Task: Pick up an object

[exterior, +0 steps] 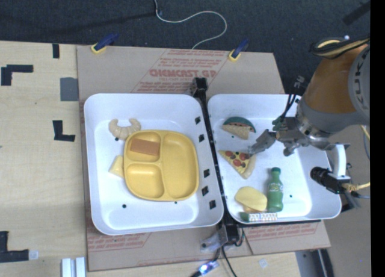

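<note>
The arm (337,89) comes in from the right over the right bin (301,104), its grey and orange body cut off by the frame's edge. Its gripper (264,143) hangs low over the middle of that bin, and I can make out a dark finger (261,144) slanting down to the left, its tip just beside the pizza slice (239,161). Nothing sits between the fingers; whether they are spread or closed I cannot tell, since the wrist hardware hides their roots and the rest blurs into shadow.

In the right bin lie 4 things: a taco-like toy (239,127) with a dark green top near the divider, the pizza slice below it, a green bottle (275,190) lying with its cap pointing up the frame, and a yellow rounded piece (251,199) just beside the bottle at the bin's near wall.

The left bin (99,167) holds a yellow divided plate (174,167) with a brown slab (144,146) in its upper left compartment. A pale croissant (123,127) lies close above the plate, and a yellow wedge (116,165) pokes out from the plate's left edge, partly hidden.

Both bins rest on a cardboard sheet (180,71) on the surface (36,167), clipped at its far edge. A thin white cable (192,20) loops across the dark floor behind.
</note>
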You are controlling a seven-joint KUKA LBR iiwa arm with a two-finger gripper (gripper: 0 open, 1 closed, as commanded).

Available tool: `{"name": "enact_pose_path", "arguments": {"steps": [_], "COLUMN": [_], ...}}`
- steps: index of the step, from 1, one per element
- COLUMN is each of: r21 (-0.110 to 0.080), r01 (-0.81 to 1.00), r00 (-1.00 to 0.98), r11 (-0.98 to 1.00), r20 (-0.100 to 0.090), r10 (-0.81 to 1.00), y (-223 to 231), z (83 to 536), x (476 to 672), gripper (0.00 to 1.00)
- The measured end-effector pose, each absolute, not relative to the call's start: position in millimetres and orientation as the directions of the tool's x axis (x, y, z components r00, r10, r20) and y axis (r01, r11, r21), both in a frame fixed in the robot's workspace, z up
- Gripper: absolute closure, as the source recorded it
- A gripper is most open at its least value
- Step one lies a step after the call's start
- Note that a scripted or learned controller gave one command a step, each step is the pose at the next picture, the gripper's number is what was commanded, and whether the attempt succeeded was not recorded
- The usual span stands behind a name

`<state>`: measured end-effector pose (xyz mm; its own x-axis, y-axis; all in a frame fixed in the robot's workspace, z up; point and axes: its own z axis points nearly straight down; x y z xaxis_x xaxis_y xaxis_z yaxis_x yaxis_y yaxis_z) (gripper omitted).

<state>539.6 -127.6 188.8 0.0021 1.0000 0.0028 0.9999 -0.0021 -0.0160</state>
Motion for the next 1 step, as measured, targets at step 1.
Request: {"name": "enact_pose_path", "arguments": {"steps": [1], "r21": [-0.003], "r01": [1.0], "r00": [-0.001], "r11": [0.001], "r20": [0.001], "r10": [1.0], "y": [-127.5], "z": [196.1], "x": [542.7], "gripper": [0.0]}}
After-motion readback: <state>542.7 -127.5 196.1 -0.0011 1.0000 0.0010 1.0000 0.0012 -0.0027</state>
